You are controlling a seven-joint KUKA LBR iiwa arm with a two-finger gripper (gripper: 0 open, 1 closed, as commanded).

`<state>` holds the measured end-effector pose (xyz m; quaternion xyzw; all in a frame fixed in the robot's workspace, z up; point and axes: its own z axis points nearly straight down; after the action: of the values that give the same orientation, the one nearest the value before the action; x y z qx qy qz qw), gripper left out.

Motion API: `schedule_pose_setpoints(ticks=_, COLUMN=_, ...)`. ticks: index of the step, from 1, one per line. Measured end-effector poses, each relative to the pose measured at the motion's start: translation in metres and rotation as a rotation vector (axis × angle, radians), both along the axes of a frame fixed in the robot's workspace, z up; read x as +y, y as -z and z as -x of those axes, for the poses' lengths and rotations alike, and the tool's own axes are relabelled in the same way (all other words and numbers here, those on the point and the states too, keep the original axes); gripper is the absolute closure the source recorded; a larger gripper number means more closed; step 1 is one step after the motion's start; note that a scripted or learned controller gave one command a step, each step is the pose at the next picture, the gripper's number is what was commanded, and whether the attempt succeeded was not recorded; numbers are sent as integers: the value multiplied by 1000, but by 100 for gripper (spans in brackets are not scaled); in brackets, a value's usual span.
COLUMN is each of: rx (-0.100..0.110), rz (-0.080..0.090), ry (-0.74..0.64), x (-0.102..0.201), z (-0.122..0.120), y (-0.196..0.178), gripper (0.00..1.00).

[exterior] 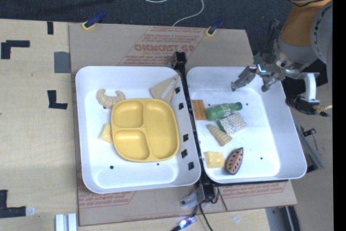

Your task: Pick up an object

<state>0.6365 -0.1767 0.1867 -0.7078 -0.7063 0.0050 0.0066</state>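
Gripper (pixel 253 78) hangs over the right bin's (pixel 281 132) far edge; we see its fingers spread, seemingly holding nothing, well apart from the green bottle (pixel 223 111).

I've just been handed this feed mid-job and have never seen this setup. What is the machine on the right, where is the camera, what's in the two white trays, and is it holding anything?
This is one fixed camera above the bench, looking down at a slant. The machine entering from the right is a robot arm, grey with an orange band, ending in a two-finger gripper that hangs over the top of the right bin. Nothing is visible between its fingers, so it holds nothing.

The left bin holds a yellow divided plate, a tan curved piece above it, and pale wedge shapes beside it.

The right bin holds a green bottle on its side, an orange block, a patterned packet, a cone-like piece, a yellow cube and a dark oval object.
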Motion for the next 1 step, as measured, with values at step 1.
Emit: schedule_pose_setpoints(ticks=1, rx=-15, rz=3, ry=-3, x=0, z=-3, y=-10, gripper=0)
